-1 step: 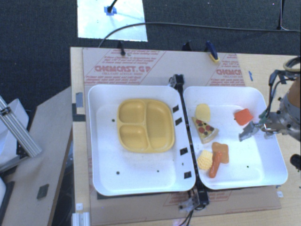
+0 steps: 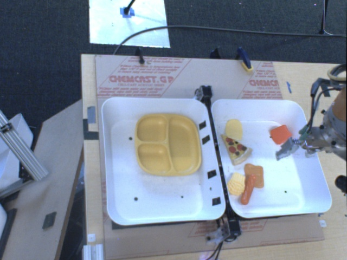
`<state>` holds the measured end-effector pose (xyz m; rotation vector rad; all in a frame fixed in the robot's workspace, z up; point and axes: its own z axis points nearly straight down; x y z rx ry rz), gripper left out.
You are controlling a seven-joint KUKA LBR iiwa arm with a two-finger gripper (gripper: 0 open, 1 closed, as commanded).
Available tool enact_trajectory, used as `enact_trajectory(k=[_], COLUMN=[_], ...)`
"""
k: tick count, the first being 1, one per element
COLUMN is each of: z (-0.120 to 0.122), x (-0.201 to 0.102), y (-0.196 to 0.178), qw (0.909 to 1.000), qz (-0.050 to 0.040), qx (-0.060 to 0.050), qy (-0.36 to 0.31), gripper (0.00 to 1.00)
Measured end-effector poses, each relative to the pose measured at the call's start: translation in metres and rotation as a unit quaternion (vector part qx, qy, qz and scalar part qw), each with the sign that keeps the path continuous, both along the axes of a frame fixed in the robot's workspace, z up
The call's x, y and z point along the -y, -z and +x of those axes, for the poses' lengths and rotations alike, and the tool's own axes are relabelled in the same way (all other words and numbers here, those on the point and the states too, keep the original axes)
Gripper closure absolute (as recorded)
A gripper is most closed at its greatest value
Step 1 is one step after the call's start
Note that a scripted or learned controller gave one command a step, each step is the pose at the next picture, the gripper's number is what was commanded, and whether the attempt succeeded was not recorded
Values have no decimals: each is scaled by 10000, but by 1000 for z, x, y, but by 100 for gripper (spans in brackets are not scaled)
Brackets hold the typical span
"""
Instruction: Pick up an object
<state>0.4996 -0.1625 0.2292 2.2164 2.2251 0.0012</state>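
The right bin (image 2: 312, 196) has bare white floor along its front and right side. Near the middle wall sit a pizza slice (image 2: 237, 149), corn (image 2: 236, 184) and a carrot (image 2: 248, 188), close together. The orange block (image 2: 280, 134) sits apart, just beside the gripper (image 2: 287, 149).

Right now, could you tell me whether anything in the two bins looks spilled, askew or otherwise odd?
Nothing stands out. The yellow divided plate lies flat in the left bin. The toy foods, including the pizza slice and orange block, lie loose in the right bin, none spilled over a rim.
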Motion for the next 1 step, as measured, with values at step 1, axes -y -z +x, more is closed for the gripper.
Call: enact_trajectory(k=[1], z=[4], x=[-1], y=[62], qw=[10000], qz=[6], qx=[-21], qy=[11], gripper=[0])
